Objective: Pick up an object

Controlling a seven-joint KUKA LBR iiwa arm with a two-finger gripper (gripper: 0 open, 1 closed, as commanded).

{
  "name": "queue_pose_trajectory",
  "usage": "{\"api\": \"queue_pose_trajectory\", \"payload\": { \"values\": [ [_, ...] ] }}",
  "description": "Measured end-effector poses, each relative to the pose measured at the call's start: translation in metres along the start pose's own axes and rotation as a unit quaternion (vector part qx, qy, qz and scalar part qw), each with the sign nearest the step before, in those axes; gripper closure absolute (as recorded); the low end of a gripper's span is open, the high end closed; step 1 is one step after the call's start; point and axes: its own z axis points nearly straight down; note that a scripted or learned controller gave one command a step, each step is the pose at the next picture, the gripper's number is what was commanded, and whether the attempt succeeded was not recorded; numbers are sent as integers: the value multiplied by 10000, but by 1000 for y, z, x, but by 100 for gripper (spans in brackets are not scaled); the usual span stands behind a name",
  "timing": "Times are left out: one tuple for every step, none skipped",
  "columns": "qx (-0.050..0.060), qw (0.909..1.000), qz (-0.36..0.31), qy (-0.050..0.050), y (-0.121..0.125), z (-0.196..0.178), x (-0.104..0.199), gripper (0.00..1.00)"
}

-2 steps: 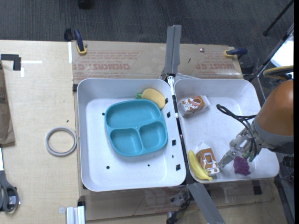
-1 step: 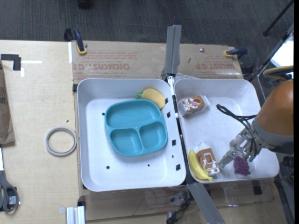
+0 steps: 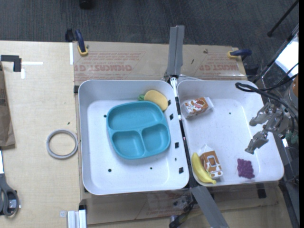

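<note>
We see tool (image 3: 257, 136) over right bin (image 3: 228, 101), fingers apart, empty. Nearest: purple grapes (image 3: 245, 168), near bin's front edge. We judge them light, soft, lumpy; pinch across middle.

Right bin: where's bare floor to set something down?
Right bin: bare middle, between the snack pack up top and the bottom row. Crowded along the bottom: banana, second snack pack, purple grapes. The hand hangs over the right side.
</note>
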Motion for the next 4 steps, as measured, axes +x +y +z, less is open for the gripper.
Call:
{"api": "queue_pose_trajectory", "payload": {
  "values": [
    [-18, 10000, -44, -51, 45, 150, 20, 0],
    [-70, 9944, 1050, -33, 20, 155, 4, 0],
    [-54, 9690, 2470, -90, 48, 155, 18, 0],
    [-52, 9490, 3151, -46, 50, 156, 7, 0]
  ]
}}
